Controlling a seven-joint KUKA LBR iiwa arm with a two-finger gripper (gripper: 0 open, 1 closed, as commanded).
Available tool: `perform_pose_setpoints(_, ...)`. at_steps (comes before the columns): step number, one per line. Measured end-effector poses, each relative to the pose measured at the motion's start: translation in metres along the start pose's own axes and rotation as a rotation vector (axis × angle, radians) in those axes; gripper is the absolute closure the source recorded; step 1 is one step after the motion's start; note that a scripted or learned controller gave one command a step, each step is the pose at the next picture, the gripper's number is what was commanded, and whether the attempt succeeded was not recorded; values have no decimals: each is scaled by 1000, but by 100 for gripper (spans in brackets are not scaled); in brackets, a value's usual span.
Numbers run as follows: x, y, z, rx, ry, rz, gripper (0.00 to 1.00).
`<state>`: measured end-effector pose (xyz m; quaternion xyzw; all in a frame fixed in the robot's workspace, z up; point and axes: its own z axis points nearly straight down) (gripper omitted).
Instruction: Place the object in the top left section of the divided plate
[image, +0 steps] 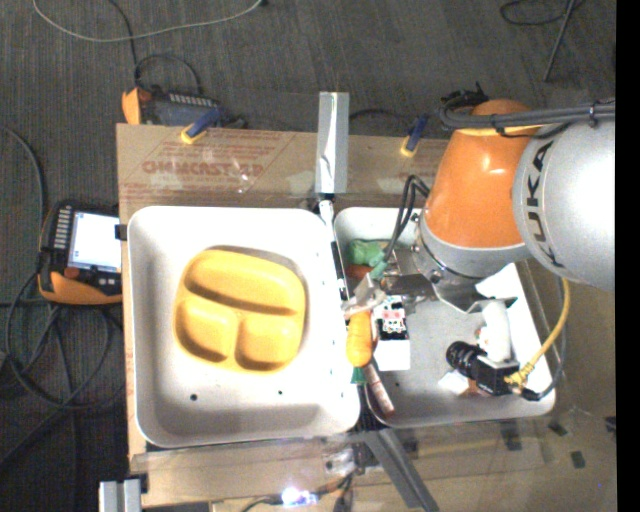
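Two white bins sit on the bench; left bin (150, 400) carries the yellow divided plate (241, 307). Right of centre, the gripper (372, 296) hovers above an orange object (358, 340); its opening can't be told.

— Any lettering you can read?
— "KUKA" in black capitals runs down the grey robot arm (570, 200).
— And the brown cardboard sheet (200, 165) behind the white bins?
— Faded red print, upside down, too blurred to make out.
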<state>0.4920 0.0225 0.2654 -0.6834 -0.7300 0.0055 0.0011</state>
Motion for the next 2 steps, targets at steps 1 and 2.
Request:
perform_pose_setpoints(1,38,41,24,0,0,-35,100)
perform_pose_setpoints(2,37,41,23,-1,-1,-35,0)
